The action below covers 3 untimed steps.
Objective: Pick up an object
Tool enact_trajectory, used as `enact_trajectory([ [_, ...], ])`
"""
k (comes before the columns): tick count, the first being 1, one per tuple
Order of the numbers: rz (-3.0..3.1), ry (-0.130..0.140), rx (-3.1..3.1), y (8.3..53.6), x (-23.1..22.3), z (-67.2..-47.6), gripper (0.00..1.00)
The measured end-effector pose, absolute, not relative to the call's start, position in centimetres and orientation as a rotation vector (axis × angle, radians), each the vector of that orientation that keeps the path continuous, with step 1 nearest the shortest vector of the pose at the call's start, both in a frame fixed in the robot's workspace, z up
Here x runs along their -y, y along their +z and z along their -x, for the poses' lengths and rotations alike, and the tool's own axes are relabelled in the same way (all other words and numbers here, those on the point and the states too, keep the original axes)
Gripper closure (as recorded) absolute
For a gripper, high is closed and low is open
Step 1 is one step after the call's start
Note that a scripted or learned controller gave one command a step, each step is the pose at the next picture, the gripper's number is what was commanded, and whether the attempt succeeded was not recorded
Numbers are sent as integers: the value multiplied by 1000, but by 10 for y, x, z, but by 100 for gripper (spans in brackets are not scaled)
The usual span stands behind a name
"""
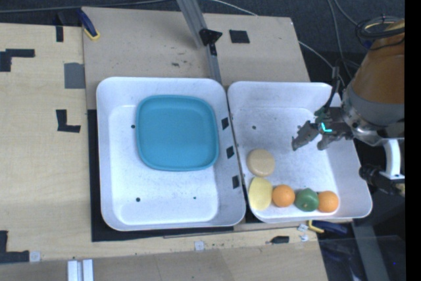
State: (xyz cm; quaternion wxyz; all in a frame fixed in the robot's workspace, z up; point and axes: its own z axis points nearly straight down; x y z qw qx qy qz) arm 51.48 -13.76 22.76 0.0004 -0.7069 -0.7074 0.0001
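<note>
Above the right white bin, I'd drop my open, empty gripper squarely over the round beige object.

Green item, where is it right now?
In the camera view, the green item lies in the right bin, along its near edge, between two oranges. The pincer is above it, further up the bin.
</note>
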Motion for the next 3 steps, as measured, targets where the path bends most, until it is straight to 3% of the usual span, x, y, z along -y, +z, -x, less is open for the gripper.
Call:
enact_trajectory([
  [1,2220,0,2222,228,138,-515,0],
  [3,2218,6,2218,124,139,-514,0],
])
